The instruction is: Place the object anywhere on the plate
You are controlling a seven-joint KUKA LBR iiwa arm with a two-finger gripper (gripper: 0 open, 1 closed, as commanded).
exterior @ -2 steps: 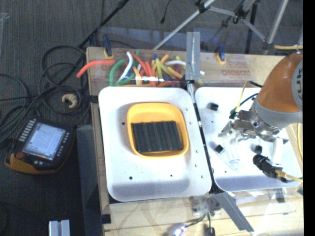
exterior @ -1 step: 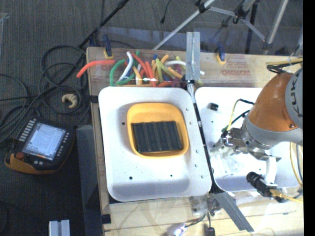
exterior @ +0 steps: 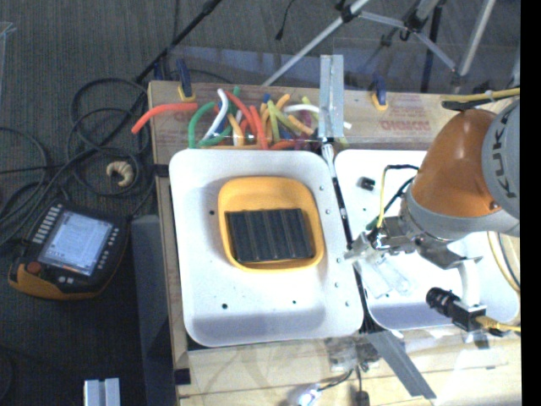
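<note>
The big grey and orange arm (exterior: 461, 176) reaches over the right bin (exterior: 397, 311). The left bin (exterior: 194, 252) holds a yellow plate (exterior: 230, 194) with a dark ridged middle. The gripper (exterior: 378, 265) hangs low by the right bin's left wall; I cannot tell what state it is in. A small black object (exterior: 366, 183) lies in the right bin, apart from the plate.

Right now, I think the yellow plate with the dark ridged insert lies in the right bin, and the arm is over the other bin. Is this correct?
Not quite. In the camera view the yellow plate with its dark ridged insert lies in the left bin, not the right one. The arm is over the other bin, the right bin.
</note>
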